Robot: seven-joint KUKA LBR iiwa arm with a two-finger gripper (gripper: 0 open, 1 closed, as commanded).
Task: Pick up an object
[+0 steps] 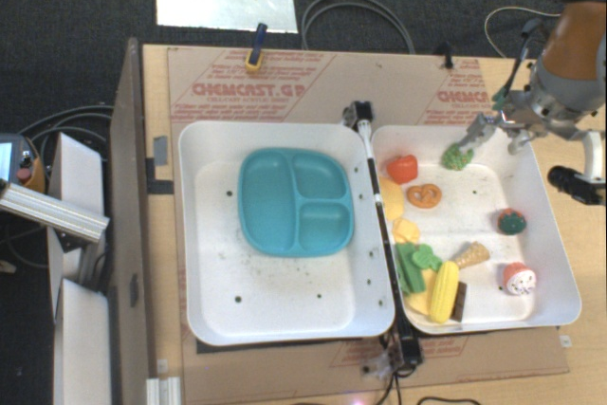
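Camera view: the gripper is hanging over the right bin's far edge, one finger touching the green broccoli toy; whether it is gripping cannot be told. A red pepper, pretzel and corn cob are lying nearby. The teal divided plate is sitting in the left bin.

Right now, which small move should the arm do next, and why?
Probably a slow, short lift straight up. The gripper sits right at the green toy near the back of the right bin, but I cannot tell whether it is gripped; a small lift would likely show this.
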